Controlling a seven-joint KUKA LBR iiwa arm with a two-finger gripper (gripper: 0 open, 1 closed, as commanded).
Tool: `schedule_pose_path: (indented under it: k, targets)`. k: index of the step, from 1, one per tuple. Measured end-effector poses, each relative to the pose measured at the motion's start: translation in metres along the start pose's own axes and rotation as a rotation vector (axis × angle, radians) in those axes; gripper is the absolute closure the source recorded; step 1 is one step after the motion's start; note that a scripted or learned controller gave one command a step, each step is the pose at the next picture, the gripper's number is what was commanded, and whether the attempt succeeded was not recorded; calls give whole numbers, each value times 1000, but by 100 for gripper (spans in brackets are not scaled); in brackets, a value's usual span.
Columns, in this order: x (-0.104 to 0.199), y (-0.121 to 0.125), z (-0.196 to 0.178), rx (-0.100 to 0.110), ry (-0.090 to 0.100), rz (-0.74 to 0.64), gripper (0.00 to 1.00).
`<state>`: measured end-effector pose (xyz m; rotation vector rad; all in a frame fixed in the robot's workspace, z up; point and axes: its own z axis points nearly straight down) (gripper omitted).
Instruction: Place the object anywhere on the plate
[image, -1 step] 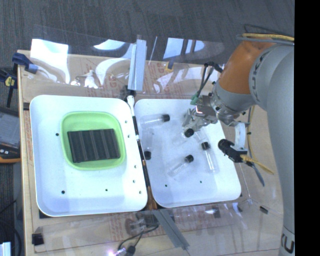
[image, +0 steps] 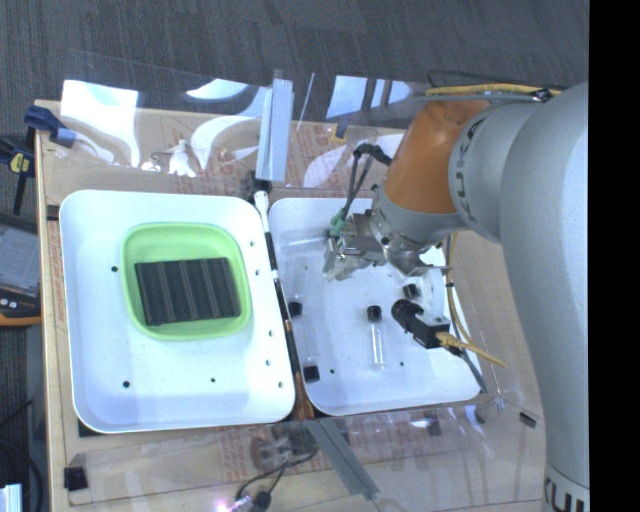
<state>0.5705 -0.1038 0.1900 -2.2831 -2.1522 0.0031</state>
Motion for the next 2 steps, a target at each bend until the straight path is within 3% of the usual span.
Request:
schedule_pose_path:
  k: [1, 2]
  targets:
    - [36, -61, -1, 0, -1, -89, 100]
    - [35, -61, -1, 0, -1, -88, 0]
